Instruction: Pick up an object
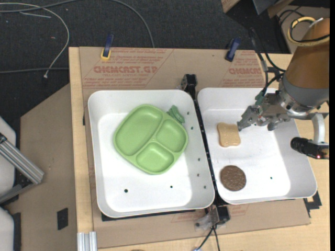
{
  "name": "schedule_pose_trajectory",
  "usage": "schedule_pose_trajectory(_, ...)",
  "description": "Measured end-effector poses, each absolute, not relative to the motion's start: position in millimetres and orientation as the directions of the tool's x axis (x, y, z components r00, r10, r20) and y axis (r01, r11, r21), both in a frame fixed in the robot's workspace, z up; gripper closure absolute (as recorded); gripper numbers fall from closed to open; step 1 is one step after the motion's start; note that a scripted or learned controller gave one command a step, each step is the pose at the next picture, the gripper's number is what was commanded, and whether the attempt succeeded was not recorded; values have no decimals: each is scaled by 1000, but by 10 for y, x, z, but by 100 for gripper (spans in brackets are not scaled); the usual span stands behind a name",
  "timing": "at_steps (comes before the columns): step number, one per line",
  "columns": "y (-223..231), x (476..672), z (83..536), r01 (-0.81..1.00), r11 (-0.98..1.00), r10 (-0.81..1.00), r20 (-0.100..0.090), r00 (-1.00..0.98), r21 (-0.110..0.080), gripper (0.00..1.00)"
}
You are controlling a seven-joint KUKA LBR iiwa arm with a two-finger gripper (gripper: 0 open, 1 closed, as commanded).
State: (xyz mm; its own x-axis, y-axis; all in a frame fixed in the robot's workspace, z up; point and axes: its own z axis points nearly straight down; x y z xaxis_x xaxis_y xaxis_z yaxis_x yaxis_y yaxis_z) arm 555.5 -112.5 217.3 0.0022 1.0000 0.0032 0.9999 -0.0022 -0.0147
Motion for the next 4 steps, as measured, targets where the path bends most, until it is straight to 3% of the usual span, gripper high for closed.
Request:
schedule_pose_trajectory(1,-1123,5582,2238,1000,0,1000,2,0,-2,0)
schedule_pose_trajectory(4,-1192,5501,829,1000,-1,1000,2,1,-5,0)
